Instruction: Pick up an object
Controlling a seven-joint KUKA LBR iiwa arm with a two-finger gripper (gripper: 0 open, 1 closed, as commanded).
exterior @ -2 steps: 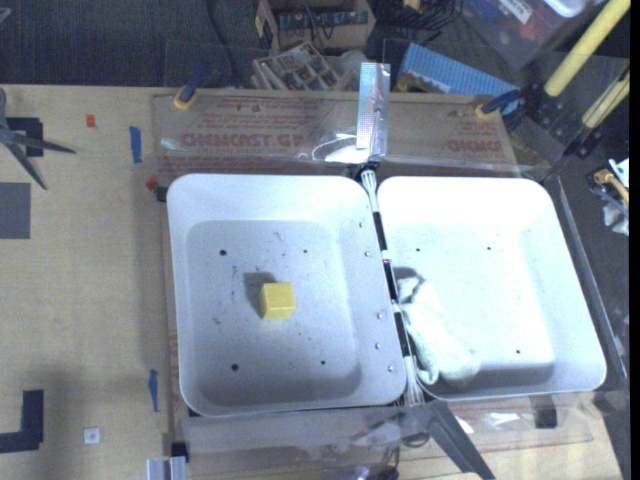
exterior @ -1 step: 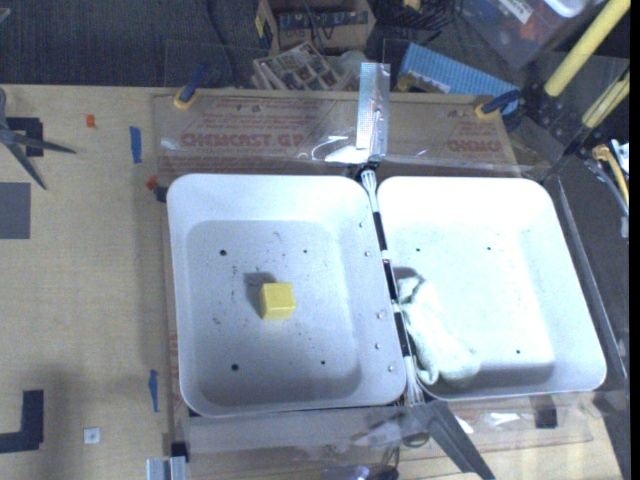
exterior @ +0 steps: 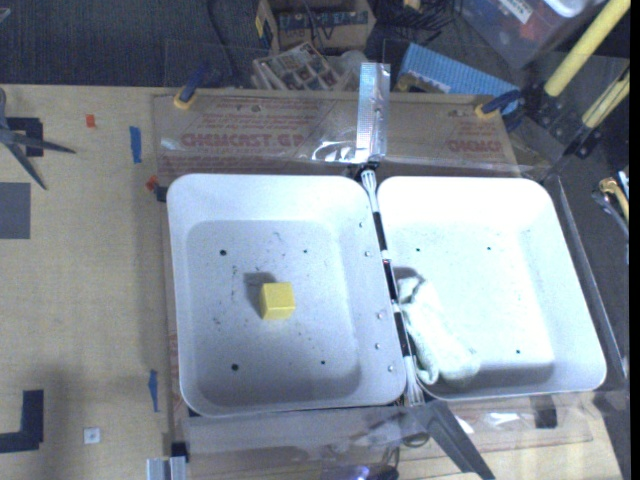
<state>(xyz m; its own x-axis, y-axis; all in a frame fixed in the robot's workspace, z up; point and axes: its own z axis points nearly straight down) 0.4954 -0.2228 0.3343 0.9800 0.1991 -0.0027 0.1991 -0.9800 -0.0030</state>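
A small yellow block (exterior: 277,300) lies on the floor of the left white bin (exterior: 200,208), a little left of its middle. A crumpled white cloth (exterior: 432,336) lies in the right white bin (exterior: 520,208), pressed against its left wall near the front corner.
The two bins meet along a central divider (exterior: 385,268). A clear plastic sheet and a taped metal strip (exterior: 372,118) lie behind the bins. The wooden bench top (exterior: 80,268) stretches to the left, with blue tape marks and black brackets on it.
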